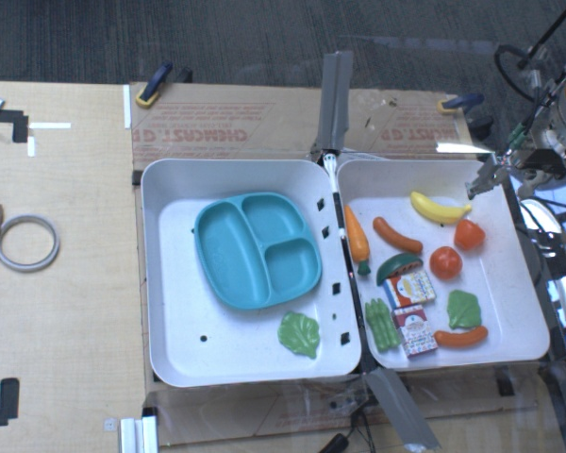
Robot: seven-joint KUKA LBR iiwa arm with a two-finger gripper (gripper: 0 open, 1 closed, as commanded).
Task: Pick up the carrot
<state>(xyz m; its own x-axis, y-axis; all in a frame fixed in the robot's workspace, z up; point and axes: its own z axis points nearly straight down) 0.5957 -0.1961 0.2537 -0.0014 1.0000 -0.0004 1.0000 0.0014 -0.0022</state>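
The carrot point(357, 235) is orange with a small green stem end. It lies lengthwise along the left wall of the right bin point(524, 281), stem toward the front. The gripper point(481, 181) hangs over the bin's back right corner, just right of a yellow banana point(440, 208). It is well away from the carrot and carries nothing that I can see.
Beside the carrot lie a sausage point(397, 235), a tomato point(445, 262), an orange fruit point(469, 235), small boxes point(412, 310), green beans point(382, 325), a leaf point(464, 308) and another sausage point(460, 337). The left bin point(170, 281) holds a blue divided plate point(258, 249) and lettuce point(300, 333).
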